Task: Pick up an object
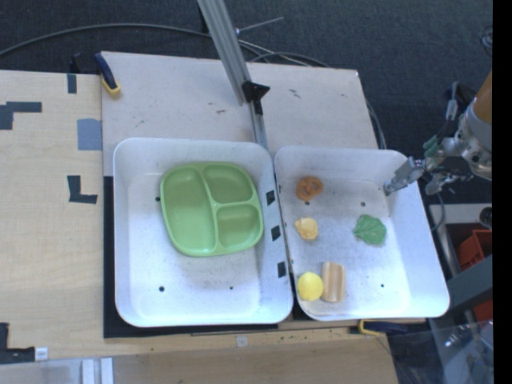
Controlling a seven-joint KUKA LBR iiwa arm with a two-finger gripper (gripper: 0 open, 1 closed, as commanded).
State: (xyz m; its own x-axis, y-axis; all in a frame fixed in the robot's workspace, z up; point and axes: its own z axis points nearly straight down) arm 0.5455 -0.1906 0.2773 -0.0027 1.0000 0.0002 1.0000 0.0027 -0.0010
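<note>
Risk: my claw (412,174) hangs over the right bin's (416,294) far-right rim, so a straight drop hits the wall and misses. Nearest target, the green lump (370,230), lies just inside that wall. Wrist reaches in from the right, tilted. Can't tell claw state.

A robotics lab test bench: two white bins (128,238) side by side on a bare wooden board (176,94), a metal pole (224,34) above, cables (96,32) trailing over dark carpet (384,22).
</note>
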